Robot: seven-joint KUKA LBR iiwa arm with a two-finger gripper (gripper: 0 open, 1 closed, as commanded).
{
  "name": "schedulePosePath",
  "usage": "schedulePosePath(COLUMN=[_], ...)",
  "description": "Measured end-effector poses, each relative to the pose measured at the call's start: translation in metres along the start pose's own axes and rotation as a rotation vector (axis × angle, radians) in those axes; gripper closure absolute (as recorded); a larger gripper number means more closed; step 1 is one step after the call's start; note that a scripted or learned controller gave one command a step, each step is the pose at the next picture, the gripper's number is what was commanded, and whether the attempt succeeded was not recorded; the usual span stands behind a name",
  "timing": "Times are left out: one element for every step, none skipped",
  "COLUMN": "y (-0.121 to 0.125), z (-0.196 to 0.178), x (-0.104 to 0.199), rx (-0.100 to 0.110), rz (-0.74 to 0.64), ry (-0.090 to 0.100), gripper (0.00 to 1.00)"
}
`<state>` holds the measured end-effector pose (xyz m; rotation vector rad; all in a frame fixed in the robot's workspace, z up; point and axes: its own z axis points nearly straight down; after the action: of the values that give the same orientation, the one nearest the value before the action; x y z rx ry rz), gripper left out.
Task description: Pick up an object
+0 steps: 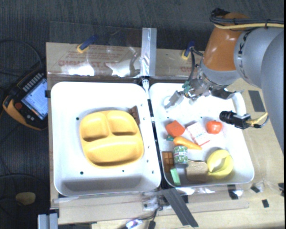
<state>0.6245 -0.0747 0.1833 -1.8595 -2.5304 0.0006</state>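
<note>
My gripper (180,94) hovers over the far left part of the right bin (243,147), its fingers spread open with nothing between them. Nearer the front of that bin lie a red-orange block (175,128), a carrot (187,142), a small white and red box (199,133) and a red tomato (213,126). Along the front wall sit a yellow banana (219,162), a green can (180,155), a brown bar (167,160) and a tan piece (196,168). The gripper touches none of them.
The left bin (62,128) holds a yellow compartment tray (112,136) with a small brown item (134,113) at its far right corner. A black cylinder (233,118) on the arm hangs over the right bin. A handheld pendant (31,101) lies left of the bench.
</note>
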Motion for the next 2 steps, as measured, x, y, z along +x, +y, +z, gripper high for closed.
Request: schedulePosePath(y=[-0.035,-0.047], z=[0.094,0.0], x=[-0.023,0.017], rx=[-0.01,-0.001], rz=[-0.056,-0.201], ry=[-0.006,-0.001], gripper=[0.0,0.0])
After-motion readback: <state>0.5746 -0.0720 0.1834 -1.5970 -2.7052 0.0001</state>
